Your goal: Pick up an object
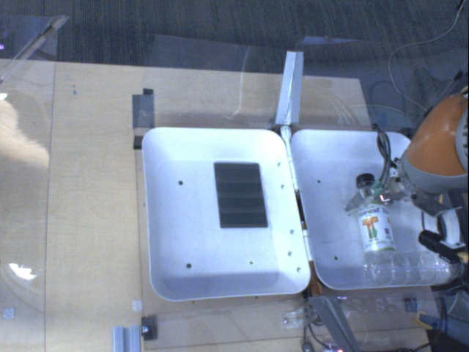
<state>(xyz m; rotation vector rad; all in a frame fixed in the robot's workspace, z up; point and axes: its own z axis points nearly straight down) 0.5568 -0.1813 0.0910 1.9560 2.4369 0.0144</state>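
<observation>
Gripper (368, 191) set at the neck of a clear plastic bottle with an orange-and-white label (375, 229) in the right white bin (322, 196).
The bottle is seen lying near the bin's front right corner, cap end toward the fingers; whether they are closed on it cannot be told. A dark ribbed rectangular pad (239, 194) is seen in the left white bin (168, 218).

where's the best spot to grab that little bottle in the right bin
Probably across the labelled body of the bottle, coming from above. It lies on its side on the floor of the right bin, cap toward the far wall, so its long sides are exposed.
</observation>
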